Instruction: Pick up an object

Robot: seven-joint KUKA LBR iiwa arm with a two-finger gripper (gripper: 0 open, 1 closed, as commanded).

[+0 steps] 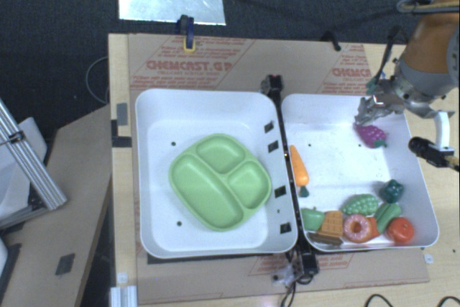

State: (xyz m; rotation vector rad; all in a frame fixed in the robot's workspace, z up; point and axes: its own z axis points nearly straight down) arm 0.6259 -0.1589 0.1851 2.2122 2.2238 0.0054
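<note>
While my claw (371, 111) hangs at the far end of the right bin (323, 154), the thing nearest it is the purple grape bunch (371, 134), lying on the bin floor at roughly one o'clock from the bin's centre and just beside my fingertips, toward six o'clock from them. I cannot tell from this slant whether my fingers are spread or closed, or whether they touch the grapes; nothing shows between them, so I do not count anything as held.

To do this step well, I judge I should centre over the bunch rather than its near edge, come straight down so the fingers straddle its bulk, and close gently, since a lumpy toy like that may roll or squirt out sideways. The bin wall is close at twelve o'clock, so I would keep the fingers clear of it.

My arm reaches in from three o'clock, the orange band (431, 39) high above the wrist, the wrist bent down and inward so the claw points at the bin floor.

The other toys, carrot (298, 167), donut (357, 228) and tomato (401, 229) among them, lie toward six o'clock, well apart from me. A green plate (219, 182) sits in the left bin (165, 154).
</note>
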